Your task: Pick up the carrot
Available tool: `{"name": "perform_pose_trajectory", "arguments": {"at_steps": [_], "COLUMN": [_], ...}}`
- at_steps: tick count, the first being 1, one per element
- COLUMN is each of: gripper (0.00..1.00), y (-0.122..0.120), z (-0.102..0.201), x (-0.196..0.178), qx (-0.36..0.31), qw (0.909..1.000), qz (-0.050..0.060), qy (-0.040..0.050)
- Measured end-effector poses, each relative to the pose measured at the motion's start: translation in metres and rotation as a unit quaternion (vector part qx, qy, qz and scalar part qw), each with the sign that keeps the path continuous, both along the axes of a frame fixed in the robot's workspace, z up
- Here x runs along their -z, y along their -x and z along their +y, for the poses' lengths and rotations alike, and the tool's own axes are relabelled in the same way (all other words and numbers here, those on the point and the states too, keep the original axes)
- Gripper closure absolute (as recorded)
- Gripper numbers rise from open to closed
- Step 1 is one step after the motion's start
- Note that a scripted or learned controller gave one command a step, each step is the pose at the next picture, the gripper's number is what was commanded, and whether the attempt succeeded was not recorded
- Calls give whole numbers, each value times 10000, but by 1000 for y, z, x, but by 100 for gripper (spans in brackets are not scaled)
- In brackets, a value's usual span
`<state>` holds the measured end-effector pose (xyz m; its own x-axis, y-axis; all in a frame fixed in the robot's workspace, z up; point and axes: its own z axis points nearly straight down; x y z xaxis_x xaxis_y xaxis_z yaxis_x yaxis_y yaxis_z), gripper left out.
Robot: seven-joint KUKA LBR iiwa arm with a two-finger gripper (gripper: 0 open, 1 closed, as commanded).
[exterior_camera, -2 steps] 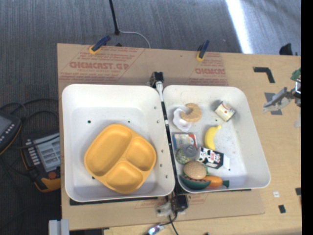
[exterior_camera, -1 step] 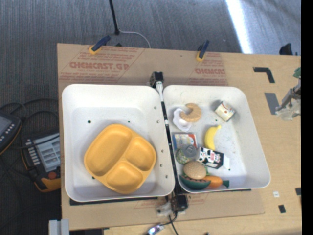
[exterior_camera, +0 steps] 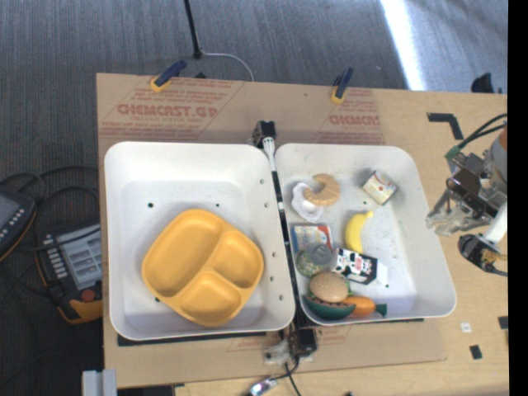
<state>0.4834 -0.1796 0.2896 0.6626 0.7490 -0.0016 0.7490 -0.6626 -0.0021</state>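
Two white bins on bench. We see carrot (exterior_camera: 361, 306) at near edge of right bin (exterior_camera: 417, 246), beside burger. Gripper (exterior_camera: 456, 213) outside bin's right rim; we cannot tell its state.

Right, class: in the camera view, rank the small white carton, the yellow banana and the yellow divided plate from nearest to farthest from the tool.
From the tool, at the right bin's right side:
1. Small white carton, right bin's far right corner.
2. Yellow banana, mid right bin.
3. Yellow divided plate, left bin.
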Motion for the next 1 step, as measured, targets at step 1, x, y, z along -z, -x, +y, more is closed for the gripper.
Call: {"name": "perform_pose_trajectory", "arguments": {"at_steps": [1], "gripper": [100], "y": [0], "z": [0], "x": [-9], "qx": [-8], "qw": [10000], "qz": [8], "qy": [1]}}
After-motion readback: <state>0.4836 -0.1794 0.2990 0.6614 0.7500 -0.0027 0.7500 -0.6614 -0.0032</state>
